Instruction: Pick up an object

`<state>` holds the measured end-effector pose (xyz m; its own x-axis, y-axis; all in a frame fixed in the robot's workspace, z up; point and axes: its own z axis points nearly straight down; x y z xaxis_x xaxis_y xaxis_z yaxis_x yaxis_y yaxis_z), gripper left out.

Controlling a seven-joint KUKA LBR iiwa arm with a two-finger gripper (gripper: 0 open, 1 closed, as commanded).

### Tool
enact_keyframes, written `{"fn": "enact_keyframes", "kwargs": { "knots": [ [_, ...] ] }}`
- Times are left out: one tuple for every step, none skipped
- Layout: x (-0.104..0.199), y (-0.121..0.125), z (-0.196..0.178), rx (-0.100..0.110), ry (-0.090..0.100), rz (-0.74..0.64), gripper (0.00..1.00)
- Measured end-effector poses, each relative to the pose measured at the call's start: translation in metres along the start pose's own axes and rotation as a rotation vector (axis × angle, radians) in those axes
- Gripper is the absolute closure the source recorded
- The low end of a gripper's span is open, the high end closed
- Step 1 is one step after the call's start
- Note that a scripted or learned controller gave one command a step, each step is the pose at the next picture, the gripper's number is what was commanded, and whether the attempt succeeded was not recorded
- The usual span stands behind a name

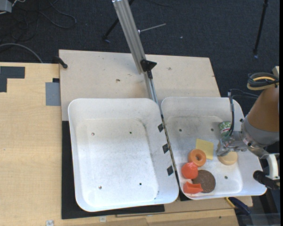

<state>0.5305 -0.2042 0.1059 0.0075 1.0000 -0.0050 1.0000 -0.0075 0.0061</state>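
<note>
- Risk was judged mainly from the position of the grey two-finger gripper (223, 147), which was seen low inside the right white shallow bin (188, 108), just beside a round tan disc (228, 158) and a small green and white patterned object (225, 126).
- Whether the gripper was spread or pressed together could not be told, because its tip was small and dark against the bin floor; nothing could be confirmed as pinched.
- Candidate objects were all gathered in the right bin: a flat yellow square piece (205, 148), an orange ring (197, 157), a red rounded piece (189, 170), a brown round disc (205, 180) and a small red-orange curved piece (193, 188) at its near rim.
- A miss was considered likely if the gripper were closed between the tan disc and the yellow square, since both are flat and low and could be pushed aside instead of gripped.
- A double contact was also thought possible, because the orange ring, the yellow square and the red piece were lying touching or nearly touching.
- A slip was expected for the round pieces, which offer little flat surface.
- The left white shallow bin (85, 112) was well apart from the gripper, so no trouble was foreseen there.
</note>
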Motion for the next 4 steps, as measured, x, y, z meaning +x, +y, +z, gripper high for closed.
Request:
{"fn": "enact_keyframes", "kwargs": {
  "knots": [
    [0.000, 0.011, -0.056, 0.003, 0.004, -0.009, 1.00],
    [-0.001, 0.012, -0.109, 0.003, 0.004, -0.009, 1.00],
    [0.057, 0.020, -0.120, 0.006, 0.008, -0.014, 1.00],
    [0.114, 0.032, -0.123, 0.008, 0.008, -0.013, 1.00]
  ]
}}
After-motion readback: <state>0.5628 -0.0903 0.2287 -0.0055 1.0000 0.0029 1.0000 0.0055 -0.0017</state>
